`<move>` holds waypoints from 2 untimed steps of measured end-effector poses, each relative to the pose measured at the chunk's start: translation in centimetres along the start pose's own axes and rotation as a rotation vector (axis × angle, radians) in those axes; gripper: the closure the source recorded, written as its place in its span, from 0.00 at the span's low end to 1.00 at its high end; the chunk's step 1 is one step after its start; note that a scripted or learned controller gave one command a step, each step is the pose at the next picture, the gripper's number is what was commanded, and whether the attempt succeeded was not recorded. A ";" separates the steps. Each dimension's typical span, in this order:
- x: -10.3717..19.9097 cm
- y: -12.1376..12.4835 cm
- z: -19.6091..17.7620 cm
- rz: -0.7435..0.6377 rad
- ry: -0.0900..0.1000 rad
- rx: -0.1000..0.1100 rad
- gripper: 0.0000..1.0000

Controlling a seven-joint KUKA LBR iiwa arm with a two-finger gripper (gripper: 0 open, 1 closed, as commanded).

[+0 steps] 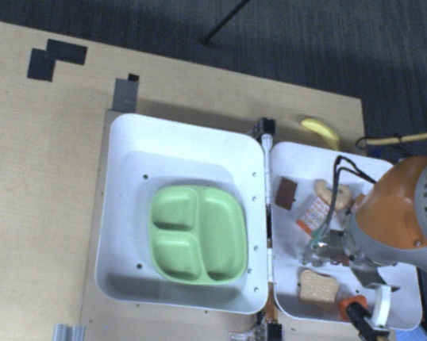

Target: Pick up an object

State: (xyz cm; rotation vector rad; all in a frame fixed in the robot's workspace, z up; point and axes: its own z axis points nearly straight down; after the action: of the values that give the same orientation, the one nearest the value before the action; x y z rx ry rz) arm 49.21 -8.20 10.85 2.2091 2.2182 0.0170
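Pincer [320, 251] above bread slice [318, 287].

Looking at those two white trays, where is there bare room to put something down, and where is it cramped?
The left bin has bare white floor all around the green divided plate, widest along its far side and left wall. The right bin is crowded: brown block, packet, bread slice and the gripper fill it; only a strip beside the dividing wall, near the slice, looks free.
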 end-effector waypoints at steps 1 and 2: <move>0.0 0.0 0.0 0.000 0.000 0.000 0.00; -0.1 -0.4 2.2 0.003 0.000 0.010 0.00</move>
State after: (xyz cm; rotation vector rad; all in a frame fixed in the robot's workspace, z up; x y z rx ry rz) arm 48.84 -8.26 8.65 2.2175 2.2194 0.0064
